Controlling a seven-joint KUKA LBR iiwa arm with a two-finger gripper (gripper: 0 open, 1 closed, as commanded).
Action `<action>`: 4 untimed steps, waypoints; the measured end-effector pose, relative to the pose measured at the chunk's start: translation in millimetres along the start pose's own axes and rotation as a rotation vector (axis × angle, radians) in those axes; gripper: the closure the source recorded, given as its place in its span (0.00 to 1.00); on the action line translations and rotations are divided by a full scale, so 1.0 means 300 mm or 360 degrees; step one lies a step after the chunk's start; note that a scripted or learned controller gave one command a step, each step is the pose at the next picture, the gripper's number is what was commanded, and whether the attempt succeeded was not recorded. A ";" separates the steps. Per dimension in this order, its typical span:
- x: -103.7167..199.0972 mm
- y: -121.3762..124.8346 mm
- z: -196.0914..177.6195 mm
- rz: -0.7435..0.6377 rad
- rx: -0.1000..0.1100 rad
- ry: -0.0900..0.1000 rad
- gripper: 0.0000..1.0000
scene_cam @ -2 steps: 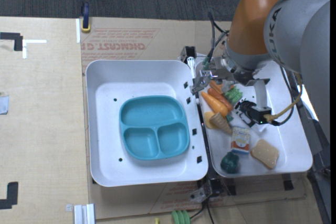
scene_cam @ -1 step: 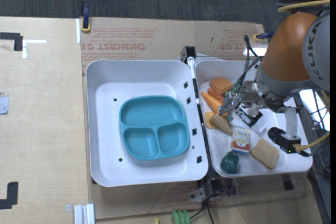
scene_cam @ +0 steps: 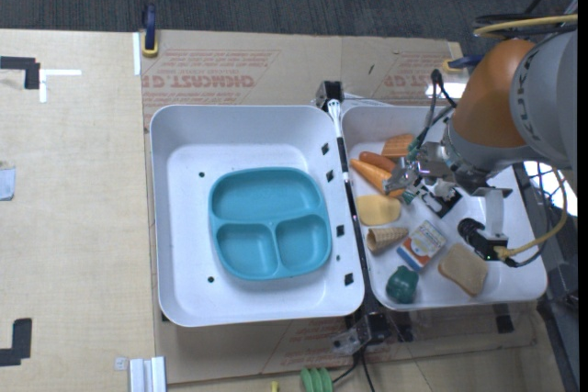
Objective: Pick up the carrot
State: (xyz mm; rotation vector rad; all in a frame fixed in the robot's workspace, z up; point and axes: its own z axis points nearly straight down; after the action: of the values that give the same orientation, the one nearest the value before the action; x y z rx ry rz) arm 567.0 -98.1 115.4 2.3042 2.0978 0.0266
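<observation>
The orange carrot lies in the right bin, near its left wall, with a second orange piece just behind it. My gripper is low over the bin with its fingertips at the carrot's right end. I cannot make out whether the carrot sits between the fingers. The grey arm with its orange band comes in from the right and covers the bin's back right part.
The right bin also holds a yellow wedge, an ice cream cone, a small red and white packet, a green cup and a bread slice. The left bin holds a blue divided plate.
</observation>
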 end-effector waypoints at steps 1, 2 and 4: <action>0.004 0.137 0.023 0.0642 0.0018 0.0000 0.00; 0.002 0.142 -0.011 0.0628 0.0013 -0.0007 1.00; -0.046 0.137 0.044 0.0968 0.0019 0.0000 0.00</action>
State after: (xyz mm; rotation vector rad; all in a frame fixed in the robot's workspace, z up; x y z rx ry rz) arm 606.9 -115.8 103.5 2.8402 1.3177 0.0252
